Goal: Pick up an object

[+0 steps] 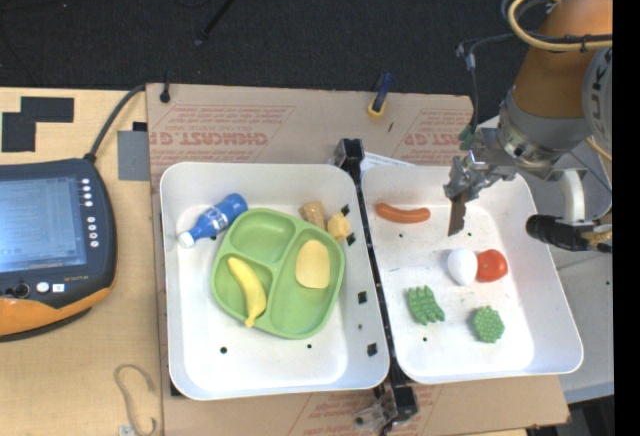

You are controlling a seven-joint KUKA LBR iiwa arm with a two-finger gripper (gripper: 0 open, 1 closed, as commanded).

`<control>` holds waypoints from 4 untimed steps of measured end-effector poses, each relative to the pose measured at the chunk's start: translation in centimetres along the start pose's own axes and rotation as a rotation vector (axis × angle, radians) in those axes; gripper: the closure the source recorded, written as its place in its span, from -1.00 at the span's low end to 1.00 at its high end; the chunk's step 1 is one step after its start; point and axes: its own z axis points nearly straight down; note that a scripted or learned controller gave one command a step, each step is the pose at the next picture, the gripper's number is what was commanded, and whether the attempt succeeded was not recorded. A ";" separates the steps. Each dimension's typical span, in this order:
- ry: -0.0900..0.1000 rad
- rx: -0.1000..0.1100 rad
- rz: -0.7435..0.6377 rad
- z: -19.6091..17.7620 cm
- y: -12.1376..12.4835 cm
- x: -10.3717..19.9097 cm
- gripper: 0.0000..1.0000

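Nearest the camera, a green broccoli piece [488,324] lies in the right bin [560,324] beside a white-and-red object [474,266], while the pincer [458,207] hangs above them, gripping nothing, its spread impossible to tell.

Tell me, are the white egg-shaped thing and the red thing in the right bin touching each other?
Touching. In the camera view the white egg-shaped thing and the red thing sit side by side with their edges meeting and no strip of the right bin floor showing between them.
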 end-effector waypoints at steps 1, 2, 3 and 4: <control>0.001 0.002 -0.001 1.2 -2.3 5.2 1.00; 0.000 0.001 -0.001 0.1 -4.5 9.5 1.00; 0.000 0.003 0.000 1.6 -7.3 14.2 1.00; -0.001 -0.001 0.000 1.2 -7.4 15.8 1.00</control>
